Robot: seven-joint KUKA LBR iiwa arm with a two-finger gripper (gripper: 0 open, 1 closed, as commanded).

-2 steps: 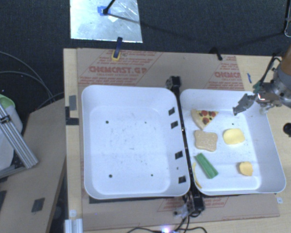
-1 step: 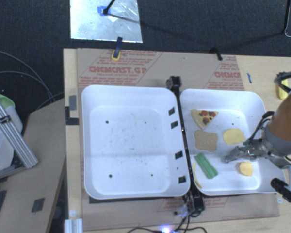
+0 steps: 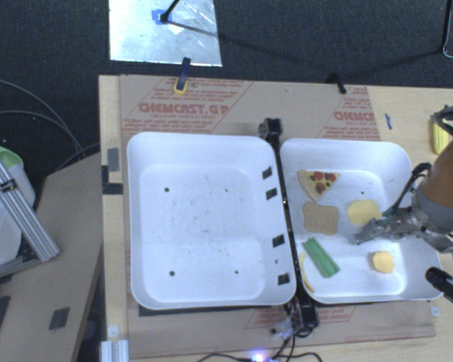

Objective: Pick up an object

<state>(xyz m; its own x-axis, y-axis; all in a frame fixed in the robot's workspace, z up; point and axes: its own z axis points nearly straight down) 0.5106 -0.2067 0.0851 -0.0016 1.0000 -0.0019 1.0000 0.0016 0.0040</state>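
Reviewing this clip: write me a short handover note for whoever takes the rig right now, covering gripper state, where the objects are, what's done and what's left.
Gripper: low inside the right bin, reaching in from the right; nothing visibly between its fingers, so count it as holding nothing.
Objects, all in the right bin: pizza slice near the back, tan bread slice mid-bin, green piece near the front, yellow round piece just behind the gripper tip, small yellow chunk in front of it.
Left bin: no objects in it.
Done: arm brought down among the objects.
Left: grasp one object and lift it.
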